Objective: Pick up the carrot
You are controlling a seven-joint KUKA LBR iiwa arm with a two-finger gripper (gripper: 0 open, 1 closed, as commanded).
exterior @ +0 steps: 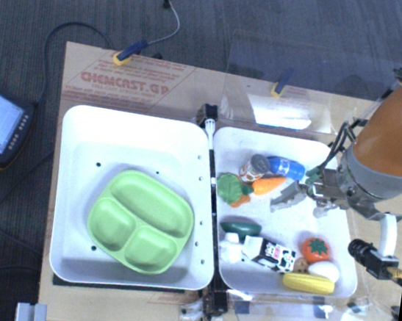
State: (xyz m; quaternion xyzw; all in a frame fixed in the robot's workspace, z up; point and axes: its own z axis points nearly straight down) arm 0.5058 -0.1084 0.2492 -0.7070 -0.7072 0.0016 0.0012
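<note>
The carrot [267, 185], orange with a leafy green top [232, 190], lies in the upper left part of the right bin [340, 227], its tip pointing right. My gripper [304, 199] hangs just right of the carrot's tip, over the middle of that bin. Its two grey fingers [286, 197] are spread open with nothing between them. The arm's orange band [396, 135] and grey wrist come in from the right.
A blue bottle [283, 165] and a brown item [250, 172] lie just behind the carrot. A tomato [316, 249], white egg [324, 270], yellow corn [308, 283], a small box [277, 254] and a green-capped piece [240, 228] fill the bin's front. The left bin [84, 147] holds a green divided plate [141, 219].
</note>
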